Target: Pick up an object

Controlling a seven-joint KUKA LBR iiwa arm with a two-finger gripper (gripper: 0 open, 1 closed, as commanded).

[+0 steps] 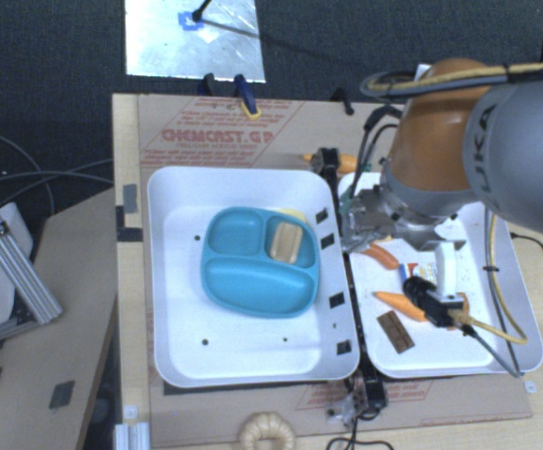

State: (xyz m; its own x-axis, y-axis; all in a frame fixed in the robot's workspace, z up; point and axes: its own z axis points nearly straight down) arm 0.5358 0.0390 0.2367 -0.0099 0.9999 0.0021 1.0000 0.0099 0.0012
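Gripper (357,221) is positioned low over the left edge of the right bin (524,331); whether it is apart or together cannot be told, being masked by the wrist (430,172). An orange piece (381,256), possibly a toy carrot, is seen just beside it. A second orange piece (395,300) and a brown block (395,331) are noted nearer the front. In the left bin (182,345) a blue divided plate (252,284) is found, a tan block (285,242) lying in its far compartment on the view's right

You see a shiny sheet (194,24) at upper left; just below it, a blue clamp (246,96) sits at the top edge of the brown board (222,135).
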